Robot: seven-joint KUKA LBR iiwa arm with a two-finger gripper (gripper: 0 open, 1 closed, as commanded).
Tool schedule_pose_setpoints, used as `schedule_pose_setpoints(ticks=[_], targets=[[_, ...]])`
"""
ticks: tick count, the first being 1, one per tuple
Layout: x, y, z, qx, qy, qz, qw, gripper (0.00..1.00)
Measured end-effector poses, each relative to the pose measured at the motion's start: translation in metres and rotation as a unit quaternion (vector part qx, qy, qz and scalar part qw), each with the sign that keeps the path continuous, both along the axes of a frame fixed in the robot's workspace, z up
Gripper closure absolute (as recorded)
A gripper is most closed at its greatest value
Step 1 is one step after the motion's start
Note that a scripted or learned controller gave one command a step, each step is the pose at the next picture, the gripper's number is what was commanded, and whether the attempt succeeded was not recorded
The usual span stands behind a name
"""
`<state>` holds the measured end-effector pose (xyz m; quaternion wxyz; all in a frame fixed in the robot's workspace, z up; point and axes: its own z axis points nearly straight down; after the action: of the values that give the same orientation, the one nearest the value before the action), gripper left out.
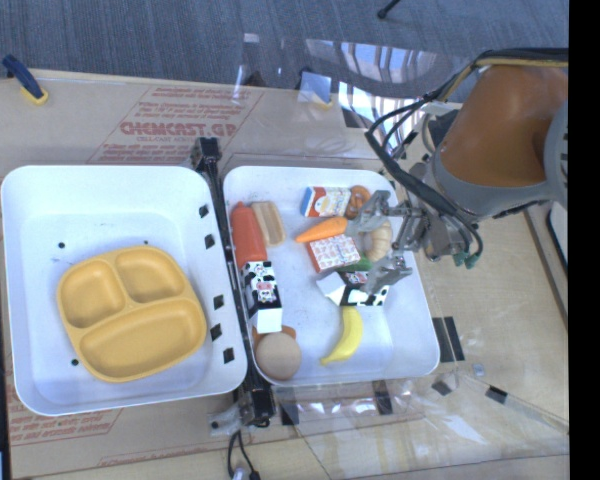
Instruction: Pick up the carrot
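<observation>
Right now the carrot [321, 230] lies in the upper middle of the right bin [410, 340], pointing left, untouched among a small carton, a red-patterned packet [334, 253] just below it and a banana [345, 336] lower down. The gripper [385, 253] hovers at the bin's right side, just right of the carrot; whether its fingers are spread or pressed together, I cannot tell. A yellow divided tray [130, 313] sits in the left bin [30, 218].
</observation>
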<state>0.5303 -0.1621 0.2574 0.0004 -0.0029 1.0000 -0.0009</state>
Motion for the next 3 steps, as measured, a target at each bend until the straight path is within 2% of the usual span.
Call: schedule_pose_setpoints(ticks=[1, 2, 3], targets=[[0.046, -0.022, -0.034, 0.0005, 0.001, -0.007, 1.0000, 0.00], [0.077, -0.040, -0.167, 0.0009, 0.001, -0.046, 0.9989, 0.00], [0.033, -0.046, -0.164, 0.0015, -0.001, -0.209, 0.9779, 0.00]])
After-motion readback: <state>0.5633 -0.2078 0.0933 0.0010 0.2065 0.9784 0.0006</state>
